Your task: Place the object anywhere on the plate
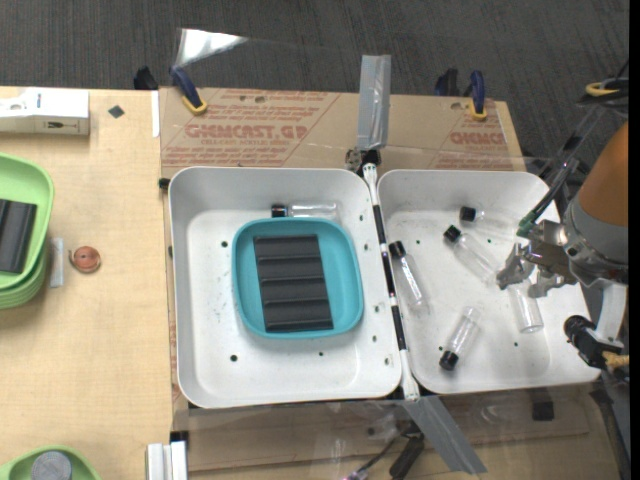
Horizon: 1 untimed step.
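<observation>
Red print on the cardboard sheet point(300, 123), up and left of the gripper point(522, 268), seems to read "CHEMCAST GP"; the same print on its right part is partly hidden.

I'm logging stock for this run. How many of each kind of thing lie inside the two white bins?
Teal plate: 1
Black ridged block on the plate: 1
Clear vials: 6, with 1 in the left bin at and 5 in the right bin at and
Total: 8
</observation>
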Each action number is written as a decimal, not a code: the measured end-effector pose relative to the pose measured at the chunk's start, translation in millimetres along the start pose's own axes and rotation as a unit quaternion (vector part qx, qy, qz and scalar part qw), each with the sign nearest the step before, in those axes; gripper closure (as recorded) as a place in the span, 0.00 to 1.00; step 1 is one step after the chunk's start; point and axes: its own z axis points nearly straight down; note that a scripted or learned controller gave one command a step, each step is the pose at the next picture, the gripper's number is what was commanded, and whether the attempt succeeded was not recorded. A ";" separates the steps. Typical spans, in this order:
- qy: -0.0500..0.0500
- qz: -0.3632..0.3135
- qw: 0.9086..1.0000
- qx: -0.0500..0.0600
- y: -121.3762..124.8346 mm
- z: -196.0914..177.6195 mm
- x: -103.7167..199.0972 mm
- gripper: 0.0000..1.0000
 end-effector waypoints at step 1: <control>0.000 -0.076 0.997 0.001 -31.3 -22.3 61.0 1.00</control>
